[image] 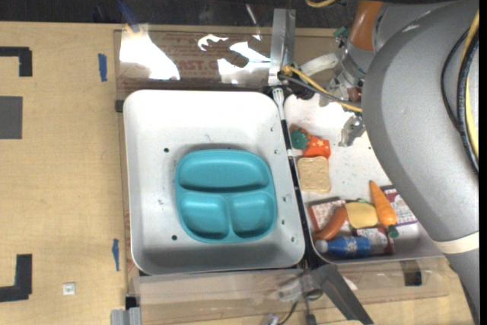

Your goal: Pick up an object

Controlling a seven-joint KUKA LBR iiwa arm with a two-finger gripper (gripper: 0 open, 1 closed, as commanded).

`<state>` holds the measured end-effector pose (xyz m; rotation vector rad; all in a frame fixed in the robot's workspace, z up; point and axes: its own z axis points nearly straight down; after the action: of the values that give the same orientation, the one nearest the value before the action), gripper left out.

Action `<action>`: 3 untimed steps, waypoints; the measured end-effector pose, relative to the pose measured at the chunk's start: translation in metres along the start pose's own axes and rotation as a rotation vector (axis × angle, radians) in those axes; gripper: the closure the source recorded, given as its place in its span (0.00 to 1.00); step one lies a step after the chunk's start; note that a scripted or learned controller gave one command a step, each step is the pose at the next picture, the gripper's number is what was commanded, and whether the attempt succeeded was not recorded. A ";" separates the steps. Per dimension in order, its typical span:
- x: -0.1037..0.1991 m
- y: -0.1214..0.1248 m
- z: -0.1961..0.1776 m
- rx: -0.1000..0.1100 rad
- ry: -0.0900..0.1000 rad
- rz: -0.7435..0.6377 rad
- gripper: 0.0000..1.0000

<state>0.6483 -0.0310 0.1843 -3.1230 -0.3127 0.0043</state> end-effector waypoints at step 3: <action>0.007 -0.036 0.000 0.000 0.000 -0.001 0.00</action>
<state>0.6482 0.0054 0.1841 -3.1227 -0.3149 0.0039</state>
